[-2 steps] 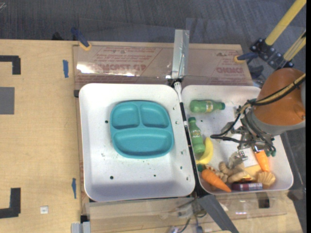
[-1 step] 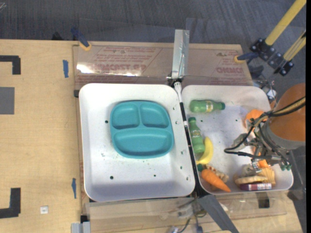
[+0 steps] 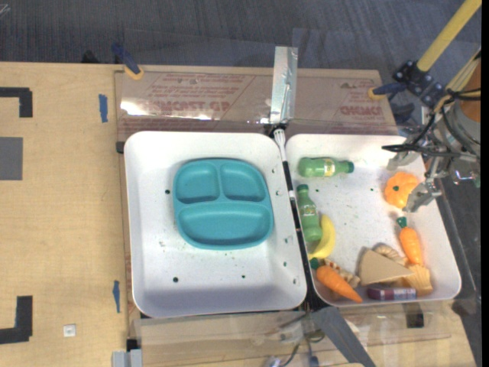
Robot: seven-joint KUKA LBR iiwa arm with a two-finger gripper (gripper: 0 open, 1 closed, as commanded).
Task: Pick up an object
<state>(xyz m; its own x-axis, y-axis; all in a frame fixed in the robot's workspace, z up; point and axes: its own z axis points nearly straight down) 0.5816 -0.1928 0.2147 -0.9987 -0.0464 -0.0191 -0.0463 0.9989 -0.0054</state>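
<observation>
1. Camera view, near edge first: I see a purple tube lying flat along the front wall of the right bin.
2. Just behind it sits a tan wedge, with a small waffle cone at its right.
3. I see a carrot lying at the front left of that bin, close to the wedge.
4. A second carrot lies near the right wall, pointing up and down.
5. A banana curves along the left wall, touching a green bottle that lies beside the wall.
6. In the left bin I see a blue plate with three sections, sitting in the middle.
7. Farther back on the right, an orange fruit rests near the right wall.
8. My claw hangs just beside that fruit, on its right. I cannot tell if its fingers are apart or together.
9. At the back lies another green bottle, on its side.
</observation>
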